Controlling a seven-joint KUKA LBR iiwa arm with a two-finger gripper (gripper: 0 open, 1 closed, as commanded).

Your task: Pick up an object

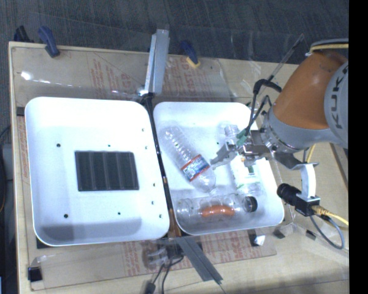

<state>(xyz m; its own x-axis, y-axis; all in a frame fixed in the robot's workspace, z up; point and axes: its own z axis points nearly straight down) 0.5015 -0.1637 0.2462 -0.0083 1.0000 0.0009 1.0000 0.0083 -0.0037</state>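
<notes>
Clear plastic bottle with an orange streak inside and a black cap [211, 210] lies on its side along the near edge of the shallow white right-hand bin [267, 216]; this is the item closest to the camera. Beyond it, toward the middle of that bin, a crumpled clear plastic bottle with a blue and red label [189, 158] lies slantwise, its labelled end nearer the front. By the bin's right edge, a third clear bottle with a pale label [244, 175] lies partly beneath me.

My two-finger gripper [230, 152] hangs over the middle of the right-hand bin, just beside the labelled bottle. I cannot tell whether my jaws are wide or narrow, and I see nothing held between them. My grey arm with its orange band [303, 94] comes in over the bin's right edge.

To the side, the shallow white left-hand bin [49, 127] carries a dark ribbed rectangular panel [106, 170] at its centre. Farthest off, two blue clamps [49, 41] grip the bench's far edge.
</notes>
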